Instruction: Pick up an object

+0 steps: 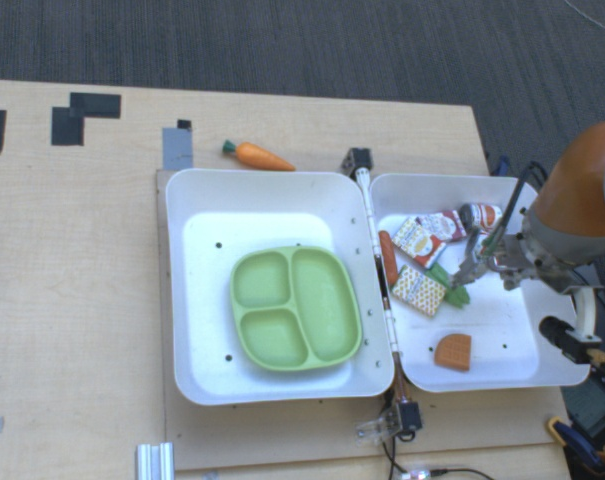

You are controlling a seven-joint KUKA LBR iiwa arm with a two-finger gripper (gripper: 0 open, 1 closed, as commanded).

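**Pincer down in the right bin, grasp not confirmed**

While the arm hangs over the right bin [512,363], the pincer [469,268] sits low among the clutter with its tip by a green piece [455,293]. Finger state: cannot tell, the dark linkage blurs together at this slant, and nothing shows clearly clamped between anything. So I read this as the reach/descend step, pick not yet made.

Working outward from the pincer:
- Just below its tip: the green piece, touching or nearly so. Likeliest target.
- Just beside that, away from the arm: a dotted packet [419,290], lying tilted, touching the green piece.
- Up and away from the arm: a second dotted carton [415,238], with a red-and-white pouch [442,225] next to it.
- Just above the pincer: a small can [479,215] on its side.
- Further out, against the bin's dividing wall: a red sausage-like stick [387,254].
- Below, well apart: an orange wedge [454,352], lying alone.
- Far side: the left bin [197,298] holding a green sectioned plate [296,308]; a carrot [258,156] lies on the surface [72,298] behind that bin.

Next move, as I judge it: settle on the green piece, close, lift straight. Risk: the dotted packet is touching it and may drag along or spoil the grip. The orange wedge would be a cleaner pick.
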